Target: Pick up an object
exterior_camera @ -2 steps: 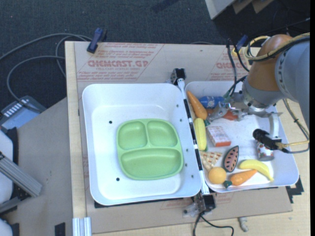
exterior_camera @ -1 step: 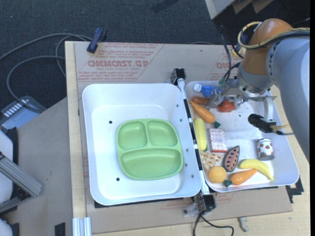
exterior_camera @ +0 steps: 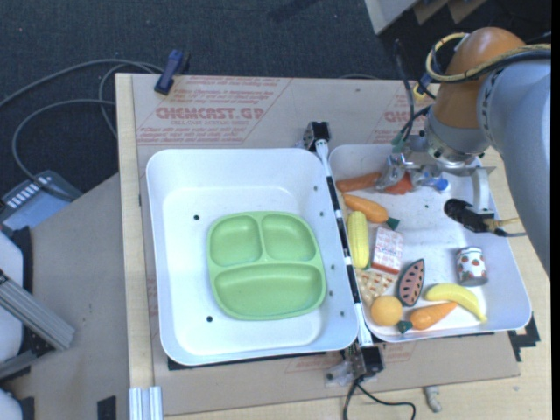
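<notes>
While the arm (exterior_camera: 516, 86) reaches over the right bin's (exterior_camera: 516, 309) far edge, the left bin (exterior_camera: 175, 234) carries a green divided plate (exterior_camera: 265, 263) at its middle. Whether the gripper (exterior_camera: 404, 171), low at the right bin's far left corner over an orange carrot (exterior_camera: 359, 182), is open or closed cannot be told. Corn (exterior_camera: 357, 238), banana (exterior_camera: 458, 296) and orange (exterior_camera: 386, 310) lie nearer.

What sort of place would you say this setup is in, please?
Most likely a robotics lab bench for grasping trials: two white bins clamped side by side, toy food such as a banana, a green divided plate, and loose cables on dark carpet.
</notes>
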Available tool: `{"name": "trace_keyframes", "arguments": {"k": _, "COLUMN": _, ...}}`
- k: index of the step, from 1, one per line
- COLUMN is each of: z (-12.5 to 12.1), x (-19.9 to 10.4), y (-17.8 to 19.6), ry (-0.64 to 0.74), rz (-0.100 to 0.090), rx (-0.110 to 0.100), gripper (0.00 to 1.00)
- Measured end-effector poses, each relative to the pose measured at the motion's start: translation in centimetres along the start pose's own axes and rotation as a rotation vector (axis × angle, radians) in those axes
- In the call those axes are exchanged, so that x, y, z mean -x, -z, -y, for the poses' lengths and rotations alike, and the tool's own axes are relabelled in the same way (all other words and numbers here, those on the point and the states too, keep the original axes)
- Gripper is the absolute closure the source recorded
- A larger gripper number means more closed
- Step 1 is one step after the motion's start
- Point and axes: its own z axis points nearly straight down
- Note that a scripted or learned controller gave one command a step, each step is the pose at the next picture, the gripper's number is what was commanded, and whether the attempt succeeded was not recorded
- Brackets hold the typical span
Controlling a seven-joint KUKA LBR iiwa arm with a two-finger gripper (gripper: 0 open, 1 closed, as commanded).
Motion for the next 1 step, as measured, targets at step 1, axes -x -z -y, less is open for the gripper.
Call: {"name": "trace_keyframes", "arguments": {"k": 1, "z": 5.33, "x": -7.83, "y": 9.24, "ry": 0.002, "rz": -0.003, "rx": 0.017, "gripper": 1.00}}
